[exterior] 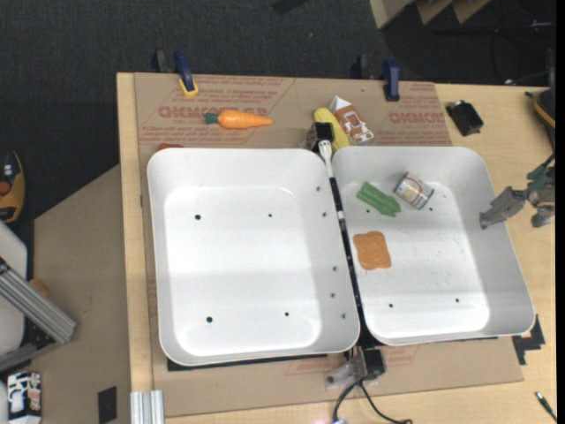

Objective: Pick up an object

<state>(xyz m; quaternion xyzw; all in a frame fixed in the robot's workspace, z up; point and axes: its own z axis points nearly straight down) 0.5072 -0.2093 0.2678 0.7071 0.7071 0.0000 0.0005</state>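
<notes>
Right now, nearest to the camera, the left bin [247, 254] lies on the bench with nothing but small dark dots on its white floor. Just beside it, touching along the middle edge, is the right bin [459, 281], and the things I could pick are inside this one. Closest in it is an orange flat piece [372, 250], lying near the left wall of the bin. Behind it is a green piece [379, 199], set at a slant, and just beside that one, to the right, a small silver can [412, 191] lies on its side. These three are apart from each other, none is touching.

My gripper [505, 207] is at the right rim of the right bin, around the height of the can, and well apart from all three things. It is grey and reaches in from the right edge. I cannot tell if my fingers are apart or together, they are too small and blurred. Nothing is seen between them.

Farther back, on the brown cardboard [291, 104] behind the bins, an orange carrot [238, 120] lies above the left bin. Near the gap between the bins are a yellow thing [328, 122] and a small brown and white box [353, 124], just beside each other.
</notes>
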